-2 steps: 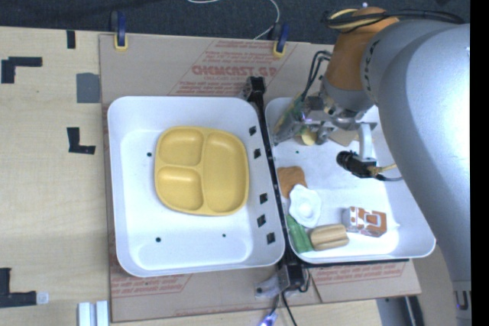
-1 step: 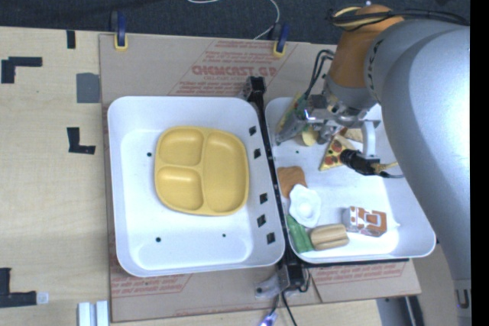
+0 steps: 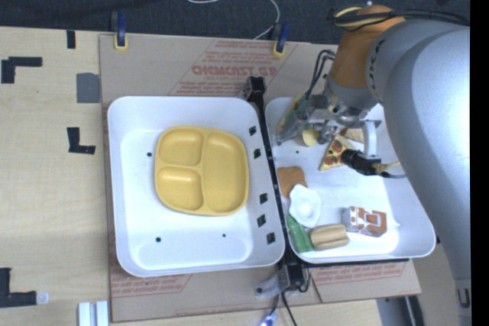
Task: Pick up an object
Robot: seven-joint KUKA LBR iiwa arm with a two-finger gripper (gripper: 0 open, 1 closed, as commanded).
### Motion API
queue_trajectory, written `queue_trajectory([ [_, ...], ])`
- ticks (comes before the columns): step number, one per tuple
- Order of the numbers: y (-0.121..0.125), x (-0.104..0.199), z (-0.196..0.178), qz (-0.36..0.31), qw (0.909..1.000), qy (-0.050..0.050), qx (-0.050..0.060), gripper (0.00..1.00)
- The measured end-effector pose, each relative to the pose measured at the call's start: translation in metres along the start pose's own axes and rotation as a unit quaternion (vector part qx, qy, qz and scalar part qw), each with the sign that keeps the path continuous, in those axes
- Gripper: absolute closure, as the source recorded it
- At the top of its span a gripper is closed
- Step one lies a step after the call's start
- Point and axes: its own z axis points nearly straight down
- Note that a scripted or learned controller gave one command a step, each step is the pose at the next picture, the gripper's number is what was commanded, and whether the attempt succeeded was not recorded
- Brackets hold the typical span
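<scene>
Hot dog [image 3: 329, 237] long axis left-right

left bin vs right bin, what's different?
The left bin holds one thing, a yellow divided plate; the right bin holds several small toy foods, such as a hot dog and a pizza slice. The gripper is over the right bin, not the left bin. Both are shallow, white and sit side by side.

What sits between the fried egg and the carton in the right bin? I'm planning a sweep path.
In the camera view, bare white bin floor lies between the fried egg and the carton; the hot dog sits just below that stretch.
</scene>
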Motion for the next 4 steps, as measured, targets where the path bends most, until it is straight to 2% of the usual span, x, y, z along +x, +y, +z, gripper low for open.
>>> queue_trajectory([
  [1, 0.0004, -0.0114, 0.0004, 0.0, 1.0, 0.002, -0.001, 0.0],
  [4, 0.0004, -0.0121, 0.0002, 0.001, 1.0, -0.001, -0.002, 0.0],
])
